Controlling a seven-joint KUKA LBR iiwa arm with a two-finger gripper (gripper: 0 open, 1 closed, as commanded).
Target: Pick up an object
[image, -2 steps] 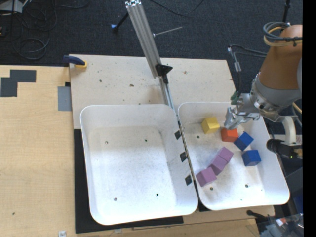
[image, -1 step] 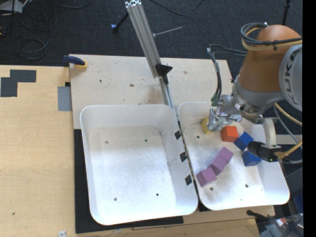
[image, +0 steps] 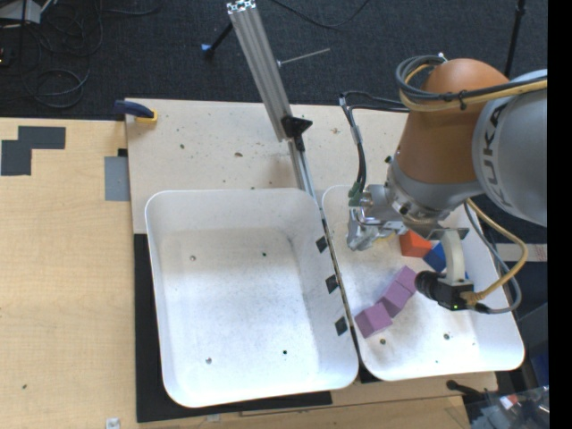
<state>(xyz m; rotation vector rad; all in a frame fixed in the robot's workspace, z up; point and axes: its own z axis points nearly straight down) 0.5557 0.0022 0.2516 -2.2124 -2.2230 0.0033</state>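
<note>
In the right bin (image: 447, 351) a purple block (image: 388, 301) lies near the middle, slanting from lower left to upper right. An orange block (image: 414, 243) and a blue block (image: 435, 257) sit close together behind it, partly hidden under the arm's wrist. My gripper (image: 362, 232) hangs over the bin's left part, near the divider, up and to the left of the purple block. I see nothing between its metal fingers.
The left bin (image: 241, 293) sits beside the right one, with black clips (image: 329, 282) along the shared edge. A slanted aluminium bar (image: 266, 70) rises behind the bins. The big orange and grey arm (image: 465, 141) covers the right bin's far side.
</note>
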